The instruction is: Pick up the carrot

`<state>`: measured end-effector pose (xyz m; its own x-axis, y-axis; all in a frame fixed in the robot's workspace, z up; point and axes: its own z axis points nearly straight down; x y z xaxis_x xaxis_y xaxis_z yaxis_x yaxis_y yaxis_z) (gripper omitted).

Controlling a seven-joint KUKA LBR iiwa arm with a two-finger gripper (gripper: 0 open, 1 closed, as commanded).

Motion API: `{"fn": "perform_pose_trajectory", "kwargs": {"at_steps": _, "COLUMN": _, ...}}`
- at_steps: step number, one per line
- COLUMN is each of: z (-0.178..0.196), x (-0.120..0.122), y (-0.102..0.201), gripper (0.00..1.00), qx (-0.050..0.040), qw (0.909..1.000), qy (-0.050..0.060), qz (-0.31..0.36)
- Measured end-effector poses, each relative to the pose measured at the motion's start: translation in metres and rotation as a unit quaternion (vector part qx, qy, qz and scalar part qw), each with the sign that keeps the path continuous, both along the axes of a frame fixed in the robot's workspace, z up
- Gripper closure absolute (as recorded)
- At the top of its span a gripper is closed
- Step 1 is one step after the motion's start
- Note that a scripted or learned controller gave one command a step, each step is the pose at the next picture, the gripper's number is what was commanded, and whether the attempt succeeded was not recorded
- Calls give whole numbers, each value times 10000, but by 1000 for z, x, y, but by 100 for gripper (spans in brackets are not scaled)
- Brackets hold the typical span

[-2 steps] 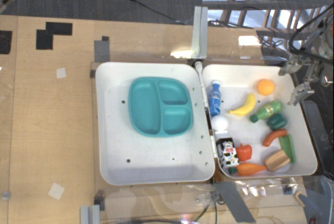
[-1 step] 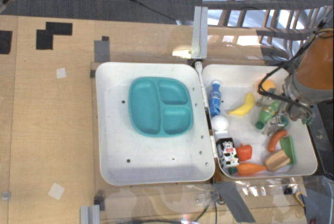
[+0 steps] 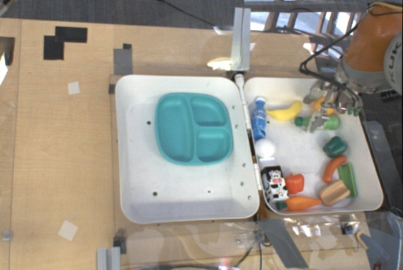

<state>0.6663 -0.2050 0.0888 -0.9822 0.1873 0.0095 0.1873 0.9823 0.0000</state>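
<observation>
The carrot (image 3: 303, 203) lies at the near edge of the right bin (image 3: 371, 196). The tool (image 3: 322, 114) is near the bin's far right corner; whether it is open I cannot tell.

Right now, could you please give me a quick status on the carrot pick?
Pincer at right bin's far side. Carrot untouched at near edge, beside bread.

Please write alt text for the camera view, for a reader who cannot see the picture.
The arm's tool is low over the far end of the right bin, near a banana, while the carrot lies at the near end, apart from it. That bin also holds a blue bottle and other toy foods; the left bin holds a teal divided plate.
</observation>
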Motion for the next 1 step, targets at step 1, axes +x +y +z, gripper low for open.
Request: {"fn": "perform_pose_trajectory", "kwargs": {"at_steps": 1, "z": 13, "x": 5, "y": 2, "gripper": 100, "qx": -9, "qw": 9999, "qy": -100, "qz": 17}}
